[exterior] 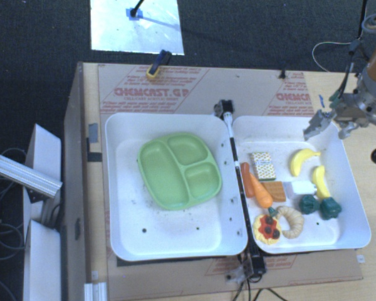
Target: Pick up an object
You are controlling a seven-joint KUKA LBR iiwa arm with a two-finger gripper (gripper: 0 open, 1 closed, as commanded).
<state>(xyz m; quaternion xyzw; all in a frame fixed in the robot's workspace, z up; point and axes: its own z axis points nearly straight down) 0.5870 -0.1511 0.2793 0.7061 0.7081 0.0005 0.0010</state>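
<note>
Left bin (128, 231): one green divided plate (180, 169) lying flat at its middle, three compartments, nothing on it. Not a likely pick; too broad and flat for my fingers.

Right bin (351, 221): the clutter is here. Hard against the left wall, an orange carrot (255, 187) lying lengthwise. Just right of it a speckled cracker (262, 165), and nearer, a brown square wafer (275, 190). At the near edge a small pizza toy (267, 227) touching a curled beige pretzel piece (292, 220). Further right a white block (303, 187), two dark green broccoli bits (319, 205), and two bananas: one (302, 160) toward the far side, the second (320, 182) just near of it.

My gripper (332, 125) hangs over the far right corner of the right bin, above the contents, touching none of them. The two fingers look spread apart with nothing between them.

Step in hand, as I judge it: approach, no target reached yet. The far banana lies closest beneath me and stands fairly free of its neighbours. Next move calls for shifting slightly left and nearer, then descending with fingers straddling its curved body across the narrow width.
</note>
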